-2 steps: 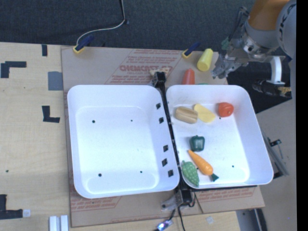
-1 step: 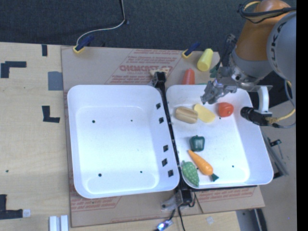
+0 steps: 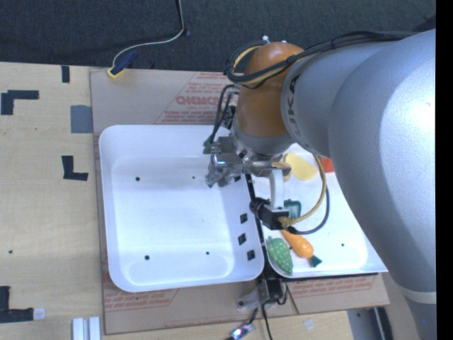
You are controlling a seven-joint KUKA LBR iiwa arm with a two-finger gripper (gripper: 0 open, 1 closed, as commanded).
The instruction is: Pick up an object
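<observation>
Arm over the seam between the bins

The gripper (image 3: 221,167) hangs at the left bin's (image 3: 120,190) right edge; I cannot tell its state or any catch. A carrot (image 3: 300,245), green piece (image 3: 280,256) and yellow piece (image 3: 303,167) lie in the right bin (image 3: 350,250). The carrot looks light, smooth, probably slippery; take it mid-body.

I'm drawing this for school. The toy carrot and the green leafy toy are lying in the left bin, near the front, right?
Not quite. The camera view shows the toy carrot and the green leafy toy lying in the right bin, near its front edge, not the left bin.
</observation>
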